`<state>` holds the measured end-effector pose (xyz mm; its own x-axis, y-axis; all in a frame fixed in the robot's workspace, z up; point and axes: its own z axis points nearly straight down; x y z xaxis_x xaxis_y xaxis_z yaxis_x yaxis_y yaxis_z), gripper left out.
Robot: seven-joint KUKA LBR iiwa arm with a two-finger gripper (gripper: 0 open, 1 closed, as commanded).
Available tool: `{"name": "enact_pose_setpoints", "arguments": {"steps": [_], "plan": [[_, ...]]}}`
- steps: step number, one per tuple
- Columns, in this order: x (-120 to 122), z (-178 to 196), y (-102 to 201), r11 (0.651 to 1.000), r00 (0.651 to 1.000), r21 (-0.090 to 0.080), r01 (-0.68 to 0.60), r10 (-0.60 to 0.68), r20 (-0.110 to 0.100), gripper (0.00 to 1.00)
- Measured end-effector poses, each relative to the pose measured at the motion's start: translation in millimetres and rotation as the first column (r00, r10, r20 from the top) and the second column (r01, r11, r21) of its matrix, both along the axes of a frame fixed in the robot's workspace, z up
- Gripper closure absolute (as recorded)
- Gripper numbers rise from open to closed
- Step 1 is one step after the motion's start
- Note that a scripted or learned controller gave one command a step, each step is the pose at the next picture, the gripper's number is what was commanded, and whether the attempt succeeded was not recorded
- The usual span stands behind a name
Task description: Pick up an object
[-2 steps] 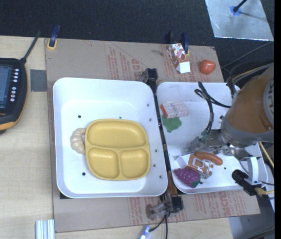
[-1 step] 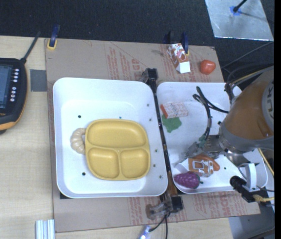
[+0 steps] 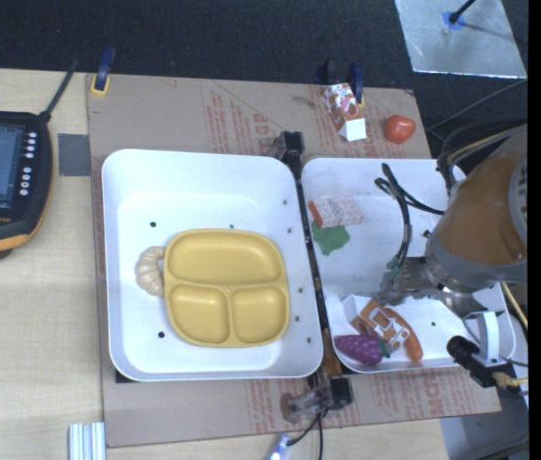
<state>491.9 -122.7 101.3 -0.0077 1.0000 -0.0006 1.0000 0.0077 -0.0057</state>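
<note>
gripper (image 3: 397,284) low in the right bin (image 3: 422,178), just above the orange packet (image 3: 387,325); grip state cannot be told. best approach: descend square over the packet, avoiding the grapes (image 3: 359,349).

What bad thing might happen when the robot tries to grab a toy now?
The gripper sits low in the right bin, above a tight pile: a purple grape bunch, an orange-and-white packet and a white piece. It might pinch two at once, or nudge them against the bin's near wall and come up with nothing. The black cable hanging nearby might snag.
</note>
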Motion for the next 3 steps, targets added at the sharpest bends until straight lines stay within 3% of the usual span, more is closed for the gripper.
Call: {"name": "enact_pose_setpoints", "arguments": {"steps": [1, 2, 3], "plan": [[16, 91, 54, 1.0, 1.0, 0.001, 0.002, -0.002, 0.004, 1.0], [87, 90, 46, 1.0, 1.0, 0.001, 0.003, -0.003, 0.003, 1.0], [104, 112, 111, 1.0, 1.0, 0.001, 0.002, -0.002, 0.002, 1.0]]}}
